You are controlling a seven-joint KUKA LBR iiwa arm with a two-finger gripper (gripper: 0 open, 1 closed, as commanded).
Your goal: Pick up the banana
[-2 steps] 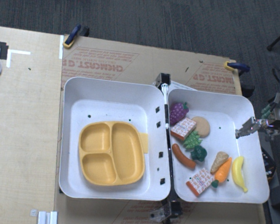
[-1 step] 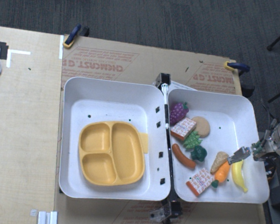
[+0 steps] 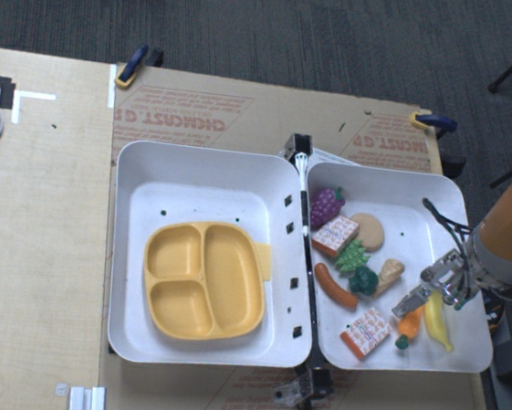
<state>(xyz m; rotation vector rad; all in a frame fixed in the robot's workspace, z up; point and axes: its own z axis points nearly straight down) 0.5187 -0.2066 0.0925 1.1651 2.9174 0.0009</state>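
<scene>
Banana [image 3: 438, 325] near right bin [image 3: 404, 193] rim, tool [image 3: 431, 293] just above it, grip state unclear

The arm comes in from the right, and the gripper [image 3: 425, 297] is low over the right bin [image 3: 440, 198], near its right wall. Just beside it lies the banana [image 3: 438, 323], with a small carrot [image 3: 410, 324] on its left. Further left in this bin I see purple grapes [image 3: 327, 201], a red and white box [image 3: 335, 235], a round cookie [image 3: 368, 231], broccoli [image 3: 363, 280], a sausage [image 3: 335, 287] and a second box [image 3: 367, 333]. The left bin [image 3: 126, 258] holds a yellow divided plate [image 3: 203, 281] with three compartments.
</scene>
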